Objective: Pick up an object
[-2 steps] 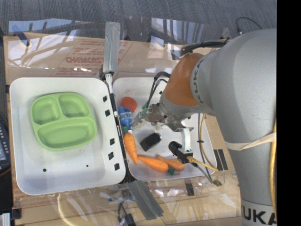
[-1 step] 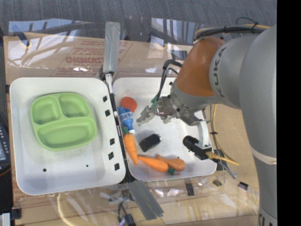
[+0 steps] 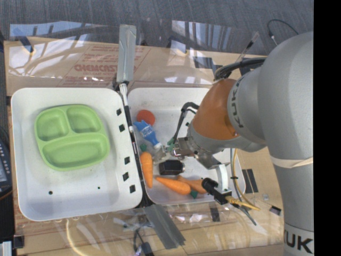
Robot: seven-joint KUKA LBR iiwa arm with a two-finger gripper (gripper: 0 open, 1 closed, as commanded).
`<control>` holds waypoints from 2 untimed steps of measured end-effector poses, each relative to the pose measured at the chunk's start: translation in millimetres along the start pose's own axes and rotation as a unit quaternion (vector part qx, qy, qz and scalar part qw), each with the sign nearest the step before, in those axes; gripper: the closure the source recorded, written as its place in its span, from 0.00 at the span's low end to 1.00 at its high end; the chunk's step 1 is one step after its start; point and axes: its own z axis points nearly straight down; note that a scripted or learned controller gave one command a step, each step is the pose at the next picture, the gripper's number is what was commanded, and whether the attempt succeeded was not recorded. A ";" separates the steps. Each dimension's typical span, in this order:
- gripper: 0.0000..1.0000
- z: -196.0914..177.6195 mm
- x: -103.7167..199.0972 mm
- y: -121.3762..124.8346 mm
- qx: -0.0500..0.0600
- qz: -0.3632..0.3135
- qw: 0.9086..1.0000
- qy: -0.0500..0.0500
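Note:
The right bin holds a red-orange ball, a blue bottle-like toy and a small black object. One carrot lies along its left wall, and another carrot lies near its front wall. My gripper hangs low over the middle of this bin, just above the black object and right of the blue toy. The grey wrist and orange band hide the bin's right half.
The left bin carries a green divided plate. A strip of grey tape runs up from the wall between the bins. Cables lie on the cardboard in front of the right bin.

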 end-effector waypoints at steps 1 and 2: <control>1.00 -8.9 1.3 -0.1 0.002 -0.003 1.000 0.001; 0.00 -8.9 1.4 -0.1 0.001 -0.003 1.000 0.001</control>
